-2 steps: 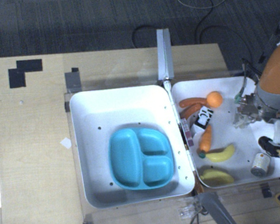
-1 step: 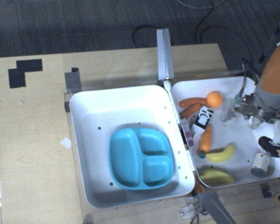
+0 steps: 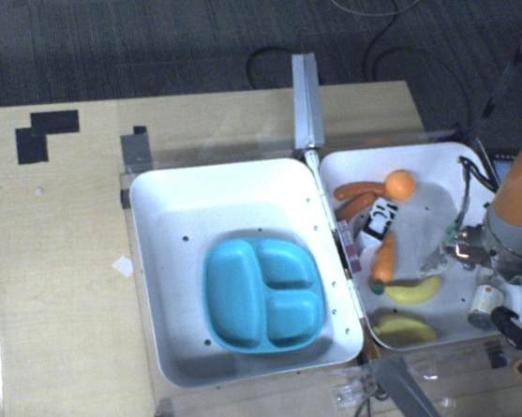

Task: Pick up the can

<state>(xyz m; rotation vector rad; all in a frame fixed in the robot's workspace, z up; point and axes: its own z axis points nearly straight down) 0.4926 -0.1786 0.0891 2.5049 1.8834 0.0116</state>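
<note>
The black-and-white can (image 3: 379, 219), at ten o'clock from the tool (image 3: 459, 250), looks light, stiff and slick, best gripped across its middle; I can't tell how open the tool is.

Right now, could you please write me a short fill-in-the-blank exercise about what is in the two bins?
1. The blue divided tray lies in the ____ bin of the camera view.
2. The round orange fruit sits near the ____ wall of the right bin.
3. The number of yellow bananas in the right bin, one above the other, is ____.

Missing words: left; far; two
</note>
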